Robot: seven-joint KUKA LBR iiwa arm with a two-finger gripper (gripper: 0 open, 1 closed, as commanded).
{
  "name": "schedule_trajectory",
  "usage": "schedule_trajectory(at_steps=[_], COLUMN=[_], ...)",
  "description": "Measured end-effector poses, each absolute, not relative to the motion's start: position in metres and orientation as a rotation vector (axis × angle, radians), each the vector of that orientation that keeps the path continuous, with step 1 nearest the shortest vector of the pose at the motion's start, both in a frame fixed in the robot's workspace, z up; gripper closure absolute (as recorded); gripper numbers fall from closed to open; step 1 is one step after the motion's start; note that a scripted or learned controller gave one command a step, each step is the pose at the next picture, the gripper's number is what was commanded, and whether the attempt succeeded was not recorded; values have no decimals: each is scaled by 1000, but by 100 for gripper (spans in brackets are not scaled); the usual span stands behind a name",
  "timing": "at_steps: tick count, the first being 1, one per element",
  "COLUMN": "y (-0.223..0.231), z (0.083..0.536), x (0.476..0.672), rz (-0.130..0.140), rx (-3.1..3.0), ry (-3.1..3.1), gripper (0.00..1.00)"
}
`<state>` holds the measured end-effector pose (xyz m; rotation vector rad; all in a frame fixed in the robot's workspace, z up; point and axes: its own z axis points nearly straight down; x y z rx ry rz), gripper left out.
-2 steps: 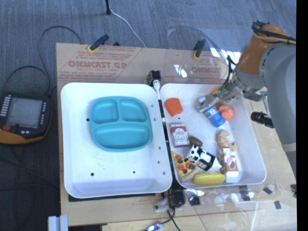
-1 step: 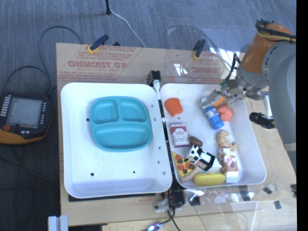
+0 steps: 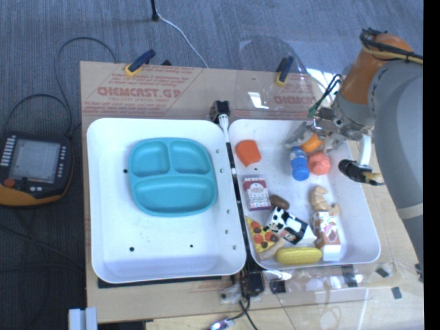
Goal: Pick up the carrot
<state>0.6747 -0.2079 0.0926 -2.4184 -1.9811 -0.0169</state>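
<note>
Where the end effector (image 3: 317, 133) hangs at the upper right, the carrot (image 3: 312, 144) is seen directly beneath it.
Whether it is gripped cannot be told; the carrot's long axis cannot be made out, beside the blue bottle (image 3: 299, 165).

Carrot (image 3: 313, 143): small orange item, seen in right bin, upper right area. Partly covered from above, so shape and pose can't be fully judged. Lies just beside a blue item and a red-orange round item, apparently touching both.
</note>
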Motion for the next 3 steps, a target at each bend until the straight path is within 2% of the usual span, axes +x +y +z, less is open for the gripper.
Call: schedule_trajectory(at_steps=[2,3], y=[-204,-206], z=[91,92], x=[673,657], rz=[-2,-21], rx=[-2567,-2417], ry=[-1785,-2019], gripper=[0,0])
